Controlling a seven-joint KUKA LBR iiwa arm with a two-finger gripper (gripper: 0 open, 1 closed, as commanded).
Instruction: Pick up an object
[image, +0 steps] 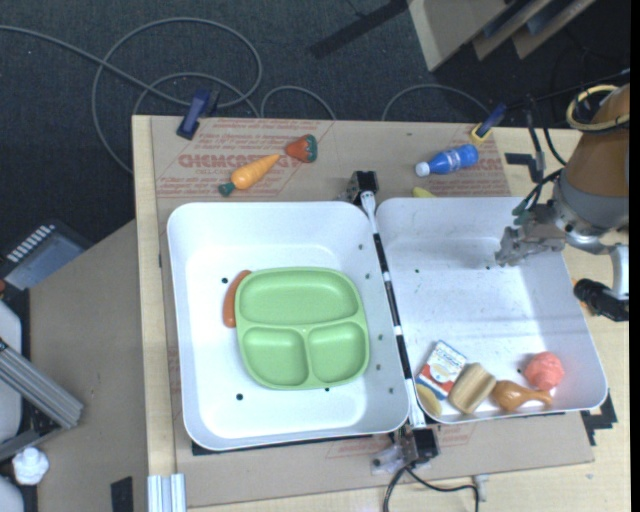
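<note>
The gripper (512, 243) is seen low over the right bin (470, 290), near its far right part, with bare white floor beneath it. How far its tips are parted cannot be told from this slant, and nothing is seen between them.

In the right bin, the objects are gathered along the near edge, well apart from the gripper: a small printed box (441, 367), a tan cylinder (470, 388) just beside it, an orange-brown curved piece (515, 396) and a pink lump (544, 369) toward the near right corner.

In the left bin (200, 300), a green divided tray (300, 326) is laid, with an orange item (230, 300) partly hidden at its left edge.

Outside the bins, a toy carrot (255, 170) and a blue bottle (448, 160) are lying on the bench (160, 450).
</note>
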